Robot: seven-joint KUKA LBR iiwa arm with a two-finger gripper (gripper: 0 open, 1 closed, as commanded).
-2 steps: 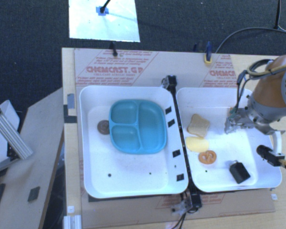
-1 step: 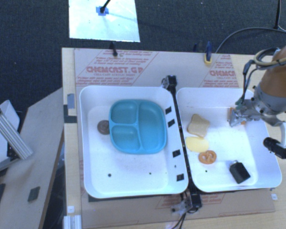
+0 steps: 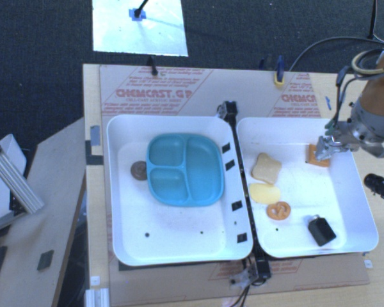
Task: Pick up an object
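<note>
My gripper [image 3: 326,147] hangs low at the far right of the right bin [image 3: 305,187], directly over a small orange piece [image 3: 317,158] near the bin's back wall. It looks to be touching the piece or just above it. The piece is partly covered by the gripper. In the same bin lie a tan bread-like slice [image 3: 266,168], a pale yellow lump [image 3: 264,193], an orange ring-shaped piece [image 3: 278,210] and a black block [image 3: 321,229].
The left bin [image 3: 173,232] holds a blue divided plate [image 3: 182,170] with a small brown disc [image 3: 139,170] beside its left edge. A black divider strip [image 3: 238,171] runs between the bins. The arm's grey body [image 3: 374,117] overhangs the right bin's right rim.
</note>
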